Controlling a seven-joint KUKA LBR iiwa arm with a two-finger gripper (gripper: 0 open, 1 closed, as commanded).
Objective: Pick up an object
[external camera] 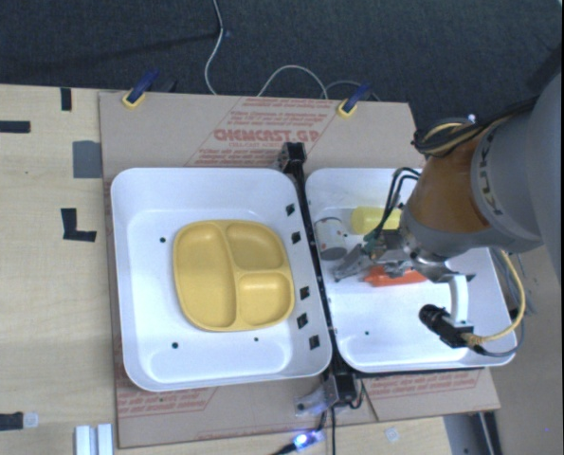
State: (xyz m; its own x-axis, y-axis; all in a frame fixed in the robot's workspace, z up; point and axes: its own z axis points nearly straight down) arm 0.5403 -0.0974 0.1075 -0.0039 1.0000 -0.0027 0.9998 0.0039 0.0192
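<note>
The jaws [357, 262] are low in the right bin [395, 349], toward its left side, reaching in from the right under the arm's orange band [445, 197]. They look parted, with grey fingers [346, 269] splayed toward the left, though the wrist shadows them and I cannot tell whether anything sits between them. Just to their right, touching or nearly touching the wrist, lies an orange-red object [395, 277], flat on the bin floor and partly hidden by the arm. Beyond the jaws, on the far side, a yellow object [365, 219] rests near the bin's far-left part, and a small grey cylinder-like piece [331, 230] lies just left of it, close to the divider between the bins. Near the right bin's near-right corner a black connector with a yellow cable [495, 335] hangs off the arm above the bin.

The left bin [144, 349] holds a yellow divided plate [232, 275] with three compartments, lying flat around the middle of the bin, well apart from the jaws. Both bins sit on a cardboard sheet [263, 131] on the counter [35, 292], with a white cable [291, 72] looping at the far edge.
</note>
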